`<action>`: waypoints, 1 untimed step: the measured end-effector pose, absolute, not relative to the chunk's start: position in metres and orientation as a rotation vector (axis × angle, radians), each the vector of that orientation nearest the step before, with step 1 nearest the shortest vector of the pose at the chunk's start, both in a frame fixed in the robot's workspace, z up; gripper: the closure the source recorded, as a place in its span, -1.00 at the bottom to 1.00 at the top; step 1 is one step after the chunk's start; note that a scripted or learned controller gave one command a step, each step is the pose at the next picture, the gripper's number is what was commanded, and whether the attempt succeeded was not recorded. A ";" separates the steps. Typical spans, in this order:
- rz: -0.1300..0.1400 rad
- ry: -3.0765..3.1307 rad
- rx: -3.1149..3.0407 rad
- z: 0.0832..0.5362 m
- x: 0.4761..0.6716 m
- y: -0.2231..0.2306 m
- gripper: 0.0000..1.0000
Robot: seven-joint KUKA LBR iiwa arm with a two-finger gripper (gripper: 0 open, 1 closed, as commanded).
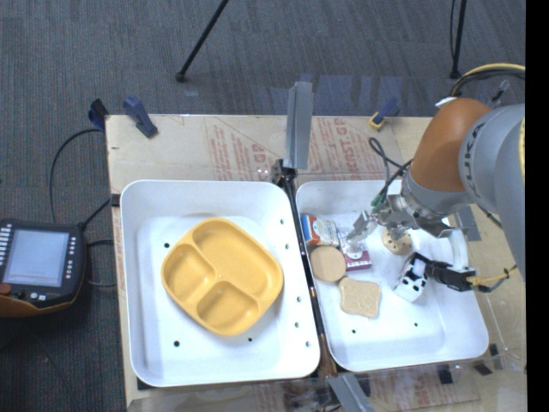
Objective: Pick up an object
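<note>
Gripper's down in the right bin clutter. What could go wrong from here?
1. The gripper sits over a tight cluster: the small carton, round brown disc and toast slice lie close together, so closing may nudge or catch the wrong item.
2. The black-and-white toy lies just under the wrist; a sweep could knock it.
3. The disc and toast look flat, so they may slip.

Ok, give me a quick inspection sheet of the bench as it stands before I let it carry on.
Surface: bench bears a left bin and a right bin, side by side.
Job's things: right bin holds a toast slice, a round tan disc, a small packet and a black-and-white toy.
Clutter: yellow divided tray in the left bin.
Grippers: gripper low over the packet; grasp unclear.
Cables: run to the pendant at left.
Surroundings: tripod legs on carpet, clamps on the bench edge.
</note>
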State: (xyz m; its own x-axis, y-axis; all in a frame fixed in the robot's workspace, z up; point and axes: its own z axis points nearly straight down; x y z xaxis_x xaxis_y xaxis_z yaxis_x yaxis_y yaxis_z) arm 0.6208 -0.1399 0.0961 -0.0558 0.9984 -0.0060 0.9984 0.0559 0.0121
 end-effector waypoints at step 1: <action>0.015 2.309 2.113 0.096 0.587 -0.180 -1.00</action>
